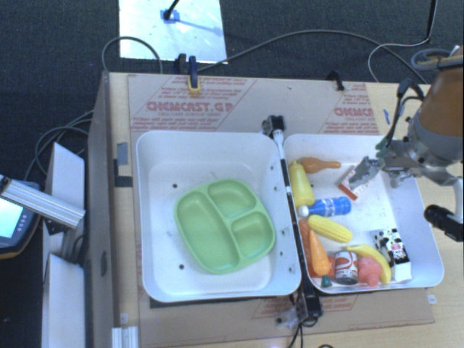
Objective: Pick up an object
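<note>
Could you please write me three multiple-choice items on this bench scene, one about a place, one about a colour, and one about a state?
1. Where does the green divided tray lie?
A. in the left bin
B. in the right bin
C. on the floor

2. What colour is the cap of the small bottle in the right bin?
A. red
B. white
C. black

3. Where is the gripper now?
A. over the left bin
B. over the right bin's upper part
C. outside both bins

Answers: 1 A, the tray rests in the left bin. 2 B, the blue bottle's cap end is white. 3 B, it sits above the right bin near the orange drumstick-shaped toy.
</note>
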You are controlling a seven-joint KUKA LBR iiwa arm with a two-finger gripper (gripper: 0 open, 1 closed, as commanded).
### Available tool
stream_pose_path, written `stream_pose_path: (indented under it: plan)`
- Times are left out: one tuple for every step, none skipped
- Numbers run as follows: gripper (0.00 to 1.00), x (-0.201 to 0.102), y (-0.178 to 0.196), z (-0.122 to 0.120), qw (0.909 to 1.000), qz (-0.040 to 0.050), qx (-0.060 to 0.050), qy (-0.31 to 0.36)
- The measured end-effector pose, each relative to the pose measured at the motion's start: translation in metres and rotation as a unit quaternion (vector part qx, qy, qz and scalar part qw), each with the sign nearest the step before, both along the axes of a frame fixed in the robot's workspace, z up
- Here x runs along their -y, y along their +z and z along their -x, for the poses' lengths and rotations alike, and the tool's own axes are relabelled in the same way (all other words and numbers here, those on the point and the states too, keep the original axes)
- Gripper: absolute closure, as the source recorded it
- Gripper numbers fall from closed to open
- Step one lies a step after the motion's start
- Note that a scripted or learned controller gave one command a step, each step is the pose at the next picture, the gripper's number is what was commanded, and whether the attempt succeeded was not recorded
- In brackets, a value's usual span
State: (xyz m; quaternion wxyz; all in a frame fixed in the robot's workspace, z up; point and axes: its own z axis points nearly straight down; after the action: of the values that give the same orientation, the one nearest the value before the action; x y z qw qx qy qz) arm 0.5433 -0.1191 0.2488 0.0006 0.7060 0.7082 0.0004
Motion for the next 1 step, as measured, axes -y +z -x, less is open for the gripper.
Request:
stream_pose_path:
  plan:
    - [0.0, -0.012, -0.1551, 0.0432, 1.0, -0.0006, -0.002, -0.001]
